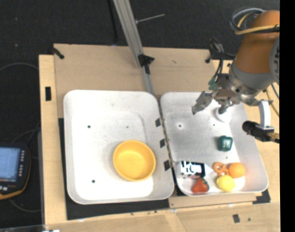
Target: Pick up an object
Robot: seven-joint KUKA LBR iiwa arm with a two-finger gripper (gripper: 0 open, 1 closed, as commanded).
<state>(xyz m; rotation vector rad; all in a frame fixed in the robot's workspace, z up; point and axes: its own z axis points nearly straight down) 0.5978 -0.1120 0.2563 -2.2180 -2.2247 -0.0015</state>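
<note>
Hovering over right white bin point(186, 105), two-finger gripper point(212, 105) has jaws apart, nothing between them. Small green block point(225, 143) lies near, toward bin's front; fruit clusters in front corner. Risk: descent misses block, jaws close on bare floor.

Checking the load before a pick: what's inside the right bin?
Right bin holds a green object, orange, lemon, strawberry, and a black-white item. The claw covers some floor.
</note>
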